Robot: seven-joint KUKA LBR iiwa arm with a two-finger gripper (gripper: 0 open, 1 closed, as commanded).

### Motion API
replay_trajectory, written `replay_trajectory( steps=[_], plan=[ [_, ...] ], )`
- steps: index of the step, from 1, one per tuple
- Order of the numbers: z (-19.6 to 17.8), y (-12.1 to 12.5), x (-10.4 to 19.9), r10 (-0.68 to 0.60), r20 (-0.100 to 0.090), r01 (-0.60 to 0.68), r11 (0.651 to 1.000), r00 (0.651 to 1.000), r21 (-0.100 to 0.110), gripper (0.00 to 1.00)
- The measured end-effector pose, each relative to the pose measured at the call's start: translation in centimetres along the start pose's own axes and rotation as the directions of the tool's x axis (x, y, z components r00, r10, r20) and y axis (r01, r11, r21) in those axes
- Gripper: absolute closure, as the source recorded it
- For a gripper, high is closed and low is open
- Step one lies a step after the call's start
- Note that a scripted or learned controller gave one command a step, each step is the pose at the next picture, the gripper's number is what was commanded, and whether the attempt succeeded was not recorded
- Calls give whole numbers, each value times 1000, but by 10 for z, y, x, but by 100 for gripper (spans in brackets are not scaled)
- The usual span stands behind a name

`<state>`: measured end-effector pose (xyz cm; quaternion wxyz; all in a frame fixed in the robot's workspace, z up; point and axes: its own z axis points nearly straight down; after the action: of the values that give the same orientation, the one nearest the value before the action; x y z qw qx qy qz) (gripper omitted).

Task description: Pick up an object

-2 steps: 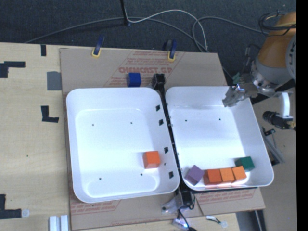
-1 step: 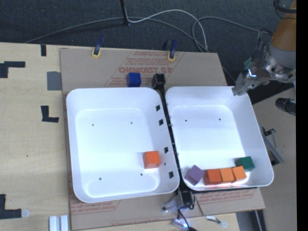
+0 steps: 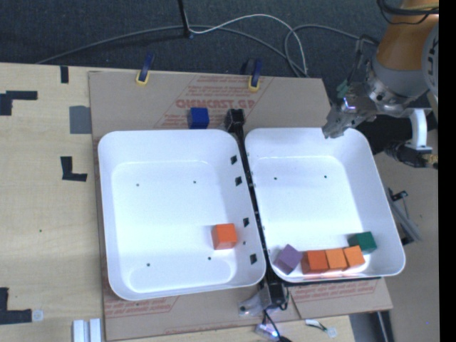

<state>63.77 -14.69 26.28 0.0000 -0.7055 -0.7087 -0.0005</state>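
Observation:
An orange block [image 3: 224,236] lies in the left bin [image 3: 128,191], near its lower right. Along the front wall of the right bin [image 3: 313,191] sit a purple block [image 3: 288,258], a row of orange blocks [image 3: 331,260] and a green block [image 3: 363,242]. My gripper [image 3: 335,128] hangs over the far right corner of the right bin, well away from all the blocks, with nothing visibly held in it.
A blue block [image 3: 199,117] rests on the cardboard behind the left bin. Black clips [image 3: 234,120] line the seam between the bins. Cables [image 3: 285,34] trail across the dark floor at the back. The arm [image 3: 402,48] fills the upper right.

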Motion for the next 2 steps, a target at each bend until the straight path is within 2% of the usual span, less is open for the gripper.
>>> replay_trajectory(
  steps=[1,2],
  plan=[
    [15,-1,56,0,0,0,1000,1000,2,100],
    [11,9,106,0,0,0,1000,1000,1,100]
  ],
)
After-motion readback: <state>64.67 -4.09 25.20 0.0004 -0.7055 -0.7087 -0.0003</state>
